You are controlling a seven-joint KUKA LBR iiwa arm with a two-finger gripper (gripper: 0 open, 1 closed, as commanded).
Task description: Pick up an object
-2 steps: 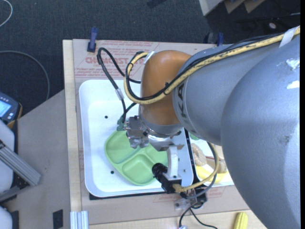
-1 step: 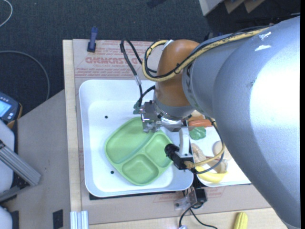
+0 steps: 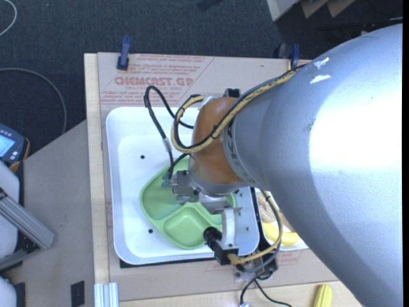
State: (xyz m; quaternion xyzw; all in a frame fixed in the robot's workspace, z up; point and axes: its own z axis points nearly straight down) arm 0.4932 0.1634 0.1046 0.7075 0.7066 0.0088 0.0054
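Green plastic divided plate (image 3: 172, 219) lies in the white bin (image 3: 124, 171), right under the gripper (image 3: 192, 194). I cannot tell its grip. It seems to be reaching; next comes a firm pinch.

A cardboard sheet (image 3: 160, 75) printed in red letters lies across the bench's far edge, held by two blue clamps (image 3: 124, 52) (one at each far corner). Aluminium bars (image 3: 25, 222) lie off the left edge.
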